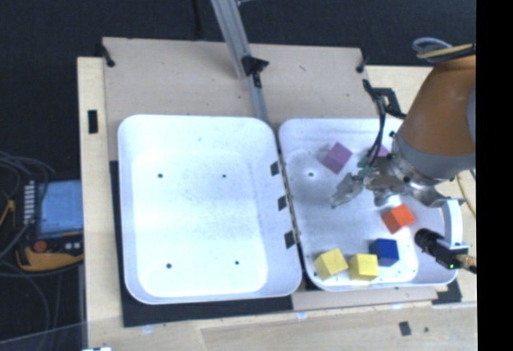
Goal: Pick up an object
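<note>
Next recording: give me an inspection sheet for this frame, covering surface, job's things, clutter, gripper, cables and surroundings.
Surface: pale wooden bench bearing the left white bin and the right white bin, side by side.
Job's things: in the right bin, purple block, orange block, blue cube, two yellow blocks.
Clutter: nothing seen.
Gripper: two-finger gripper above the right bin, between the purple and orange blocks; nothing seen between its fingers.
Cables: black cables left of the bench.
Surroundings: blue box, slanted metal rail, dark floor.
</note>
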Controlling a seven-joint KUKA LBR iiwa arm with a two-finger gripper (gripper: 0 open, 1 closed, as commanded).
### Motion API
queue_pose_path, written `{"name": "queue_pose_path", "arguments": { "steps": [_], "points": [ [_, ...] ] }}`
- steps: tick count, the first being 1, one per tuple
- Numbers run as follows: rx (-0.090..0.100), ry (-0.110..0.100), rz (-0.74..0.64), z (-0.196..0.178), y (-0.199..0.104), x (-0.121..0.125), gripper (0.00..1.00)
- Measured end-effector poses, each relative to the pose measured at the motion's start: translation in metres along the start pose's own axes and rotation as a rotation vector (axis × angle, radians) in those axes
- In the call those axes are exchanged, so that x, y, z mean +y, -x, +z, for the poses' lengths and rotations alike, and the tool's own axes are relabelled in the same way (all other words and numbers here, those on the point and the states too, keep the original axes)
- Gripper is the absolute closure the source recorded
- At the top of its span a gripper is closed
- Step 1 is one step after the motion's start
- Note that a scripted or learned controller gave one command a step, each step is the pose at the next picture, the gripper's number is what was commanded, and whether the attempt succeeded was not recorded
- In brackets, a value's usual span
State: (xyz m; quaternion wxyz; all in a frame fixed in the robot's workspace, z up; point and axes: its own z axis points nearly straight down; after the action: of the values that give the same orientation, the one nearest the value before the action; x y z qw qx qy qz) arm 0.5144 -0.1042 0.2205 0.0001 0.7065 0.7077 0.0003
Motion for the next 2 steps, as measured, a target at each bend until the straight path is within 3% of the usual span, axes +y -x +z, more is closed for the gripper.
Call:
{"name": "queue_pose_path", "arguments": {
  "steps": [1,2],
  "points": [
    [-0.001,0.001,0.004,0.0,0.0,0.0,0.0],
    [0.0,-0.006,0.003,0.054,0.012,0.0,0.0]
  ]
}}
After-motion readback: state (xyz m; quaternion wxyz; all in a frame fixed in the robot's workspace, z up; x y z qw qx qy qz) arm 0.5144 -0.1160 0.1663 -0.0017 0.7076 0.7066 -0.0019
